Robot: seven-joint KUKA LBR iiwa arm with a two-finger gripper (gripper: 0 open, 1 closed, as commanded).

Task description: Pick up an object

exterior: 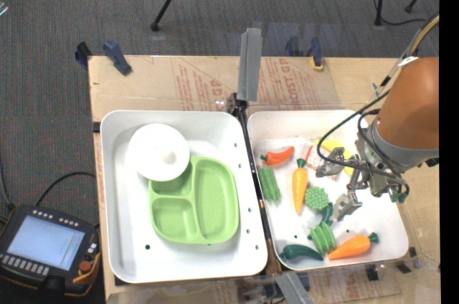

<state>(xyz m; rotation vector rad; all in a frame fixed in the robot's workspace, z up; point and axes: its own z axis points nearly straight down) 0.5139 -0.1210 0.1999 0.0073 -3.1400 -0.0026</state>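
The arm reaches in over the right bin (399,234), which holds a scatter of toy vegetables. The gripper (343,188) hangs low over the middle of this bin, with one metal finger near the yellow piece (331,149) and the other lower down, just beside the green knobbly toy (316,196). The fingers stand spread apart, and no object is visible between them.

Candidate objects lie close by: an orange carrot (299,186) upright in the centre, a red pepper (278,155) above it, a green cucumber (269,183) at the bin's left wall, a second carrot (353,247) near the front edge, and a dark green pepper (301,252) beside it. The left bin (115,224) carries a green divided plate (197,203) and a white bowl (158,151); these are well apart from the gripper.

The step in hand appears to be the approach or descent before a grasp. The next move calls for centring the open fingers over a single toy, most likely the green knobbly toy, lowering until they straddle it, then closing. The crowding of neighbouring toys may obstruct a clean closure.
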